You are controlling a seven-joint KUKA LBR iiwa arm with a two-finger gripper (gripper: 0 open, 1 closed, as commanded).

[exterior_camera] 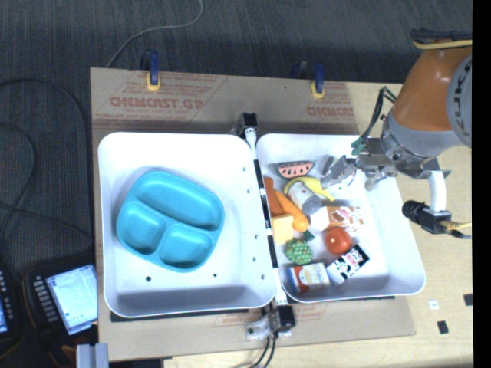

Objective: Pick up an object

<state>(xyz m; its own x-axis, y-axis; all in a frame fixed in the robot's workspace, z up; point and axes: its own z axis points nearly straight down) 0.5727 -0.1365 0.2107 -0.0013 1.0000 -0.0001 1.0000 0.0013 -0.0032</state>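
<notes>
1. Camera view, the scene: two white bins are seen side by side on a tabletop (383,336). The left bin (123,152) carries a blue divided tray (169,219); the right bin (399,236) is crowded with toy food, where any object for the pick is to be found.

2. Camera view, the pile: a watermelon slice (295,169), a carrot (279,198), a yellow block (282,229), a tomato (337,241), a small black-and-white carton (349,263) and a red packet (308,275) are packed against one another toward the divider side of that bin.

3. Camera view, the arm: the gripper (337,172) is held over the upper part of the right bin, near a grey can (307,198) and just beside the watermelon slice.

4. Camera view, the step in hand: a descent onto one object is judged to be under way. It would be done best if a single item with free sides were chosen, such as the can at the pile's top edge, and if the approach were kept straight down so that neighbours are not shoved.

5. Camera view, the fingers: they appear slightly spread, though this is hard to read at this size. Nothing is seen pinched between them, and contact with any toy cannot be confirmed.
</notes>
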